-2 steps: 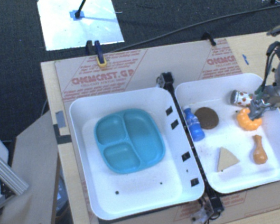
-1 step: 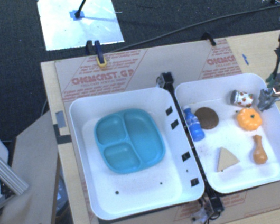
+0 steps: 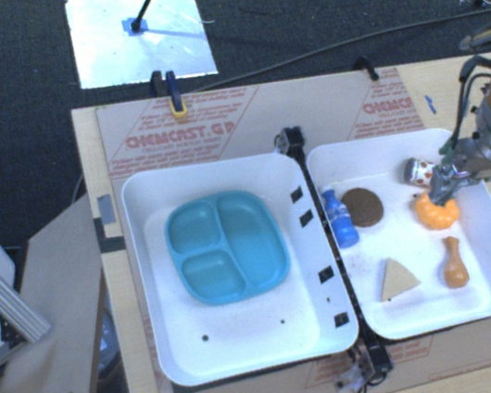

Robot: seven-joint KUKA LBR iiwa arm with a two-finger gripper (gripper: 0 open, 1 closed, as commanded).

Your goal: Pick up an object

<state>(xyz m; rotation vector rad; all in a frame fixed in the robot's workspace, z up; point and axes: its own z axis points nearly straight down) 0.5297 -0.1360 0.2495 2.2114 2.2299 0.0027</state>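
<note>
We read "CHEMCAST GP" in red on the bench (image 3: 241, 116) sheet. The pincer (image 3: 443, 187) touches the orange object (image 3: 438, 212); its state we cannot tell.

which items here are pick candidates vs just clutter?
Job:
gripper, over the orange toy
blue bottle
brown disc
tan wedge
orange peg
small white item

Lying about:
teal divided plate in the left bin
yellow clamp
</note>
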